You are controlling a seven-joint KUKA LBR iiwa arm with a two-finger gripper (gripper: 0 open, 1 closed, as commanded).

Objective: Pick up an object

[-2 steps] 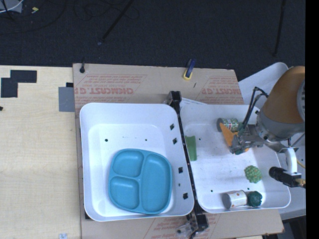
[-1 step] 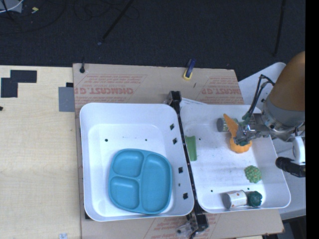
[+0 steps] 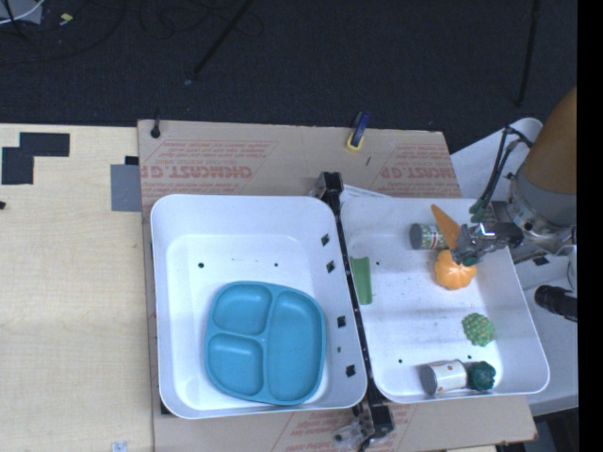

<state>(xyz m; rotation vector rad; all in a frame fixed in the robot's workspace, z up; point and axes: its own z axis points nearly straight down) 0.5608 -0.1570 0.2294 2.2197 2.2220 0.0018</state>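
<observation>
1. Arm (image 3: 551,172): grey with an orange band, entering from the right and reaching over the far right part of the right bin (image 3: 528,342)
2. Gripper (image 3: 471,246): poised just above the orange fruit-like object (image 3: 453,272), at or very near its top; whether the fingers are spread or closed cannot be told, and nothing is seen gripped between them
3. Orange cone-shaped piece (image 3: 445,221): tilted, just far of the round orange object, beside a small grey-capped jar (image 3: 426,237) lying on its side
4. Green bumpy ball (image 3: 478,329): near the right wall, nearer than the orange object
5. White and red canister (image 3: 444,377): lying along the near wall, touching a dark teal ball (image 3: 482,376) on its right
6. Green flat strip (image 3: 360,280): beside the divider at the left of the right bin
7. Left bin (image 3: 179,224): holds a blue sectioned plate (image 3: 266,343) in its near half
</observation>
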